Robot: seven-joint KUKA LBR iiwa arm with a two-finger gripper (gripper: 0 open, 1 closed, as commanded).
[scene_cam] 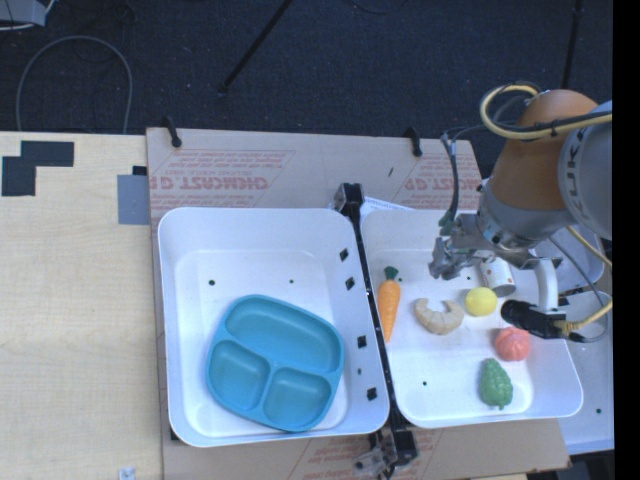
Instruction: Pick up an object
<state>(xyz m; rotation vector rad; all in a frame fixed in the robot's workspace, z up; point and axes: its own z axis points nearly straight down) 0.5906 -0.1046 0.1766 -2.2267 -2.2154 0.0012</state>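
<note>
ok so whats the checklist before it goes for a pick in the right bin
1. Something to pick in the right bin: ok. Carrot, beige piece, yellow ball, red piece and green piece lie there.
2. Gripper over that bin: ok, above its upper part.
3. Gripper carrying nothing: cannot tell.
4. Room around a target: ok for the carrot and green piece, which lie apart; not ok for the ball and beige piece, which lie close together.
5. Blue tray out of the way: ok, it sits in the left bin.
</note>
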